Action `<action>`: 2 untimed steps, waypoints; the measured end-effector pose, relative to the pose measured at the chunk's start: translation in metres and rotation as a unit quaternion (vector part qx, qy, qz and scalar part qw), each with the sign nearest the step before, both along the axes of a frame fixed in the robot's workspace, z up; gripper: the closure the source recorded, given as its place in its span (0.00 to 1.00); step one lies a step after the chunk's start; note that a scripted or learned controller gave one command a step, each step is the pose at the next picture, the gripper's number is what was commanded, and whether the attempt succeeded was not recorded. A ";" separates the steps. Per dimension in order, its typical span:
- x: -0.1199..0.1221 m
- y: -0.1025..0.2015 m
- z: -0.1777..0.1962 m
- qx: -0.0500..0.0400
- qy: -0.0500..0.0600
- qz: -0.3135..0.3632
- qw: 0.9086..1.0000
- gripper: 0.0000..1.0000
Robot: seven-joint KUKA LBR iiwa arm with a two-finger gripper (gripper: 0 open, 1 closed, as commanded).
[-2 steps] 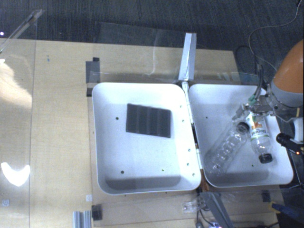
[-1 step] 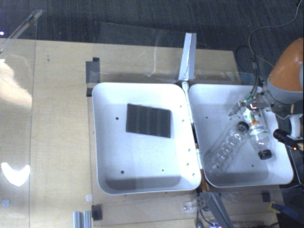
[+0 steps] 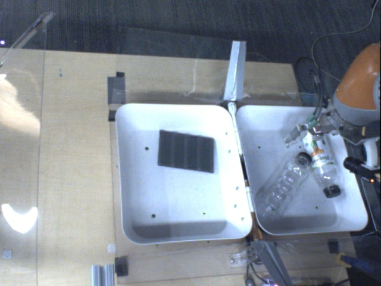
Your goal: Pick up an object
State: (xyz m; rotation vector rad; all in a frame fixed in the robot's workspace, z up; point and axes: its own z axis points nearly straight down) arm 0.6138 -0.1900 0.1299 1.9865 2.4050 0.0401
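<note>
two shallow white plastic bins sit side by side on a pale wooden bench point(image 3: 65, 177), seen from above at a slant. the left white bin point(image 3: 134, 219) holds one flat dark grey rectangular pad point(image 3: 186, 151) with faint ribs, lying near its far side. the right white bin point(image 3: 351, 222) holds two bottles. a clear, crinkled plastic bottle with a dark cap point(image 3: 284, 183) lies on its side, running diagonally from the bin's near left toward the middle; it looks empty, so probably very light, slippery and easy to crush, and its ridged middle seems the best place to pinch it across. just beside it, nearer the right wall, lies a smaller clear bottle with a white and orange label and a black cap point(image 3: 323, 167), likely stiffer and a little heavier; a grip across the labelled body should slip less. the grey arm with its orange band point(image 3: 360, 79) reaches in from the right, and its claw point(image 3: 311, 130) hangs over the far part of the right bin, close above the small bottle's top end. glare and clutter hide the claw's tips, so whether it is wide or closed cannot be told, and nothing can be seen held in it.
</note>
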 end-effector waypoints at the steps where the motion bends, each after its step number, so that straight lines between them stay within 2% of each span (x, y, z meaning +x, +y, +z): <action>1: 0.000 -0.001 0.000 -0.001 0.000 0.011 1.000 0.00; 2: 0.000 -0.001 0.000 -0.001 0.000 0.015 1.000 0.00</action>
